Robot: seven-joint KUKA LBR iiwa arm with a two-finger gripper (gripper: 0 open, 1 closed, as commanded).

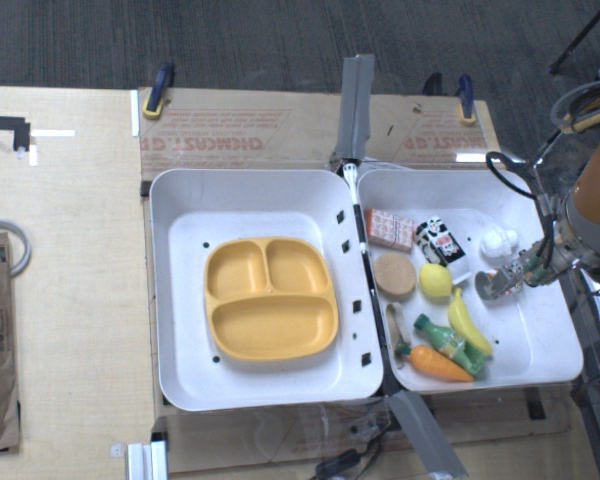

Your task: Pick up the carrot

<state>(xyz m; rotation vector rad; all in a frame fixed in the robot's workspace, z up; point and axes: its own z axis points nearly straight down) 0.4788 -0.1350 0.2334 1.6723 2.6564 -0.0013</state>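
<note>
One carrot (440, 365) lies below-left of my gripper (502, 284), near but apart, long axis roughly left-right, tilting down rightward; I can't tell how the gripper is set.

We look from a single fixed camera mounted above the bench (60, 198), tilted downward at a slant so that the far edge of the scene lies toward the top of the frame and the near edge toward the bottom. We stand far enough back to take in both white bins whole: the left bin (170, 298) sits near the centre, the right bin (540, 348) toward the right. Beyond the bench we see dark floor (280, 18). The arm (590, 208) enters at the right margin.
</note>
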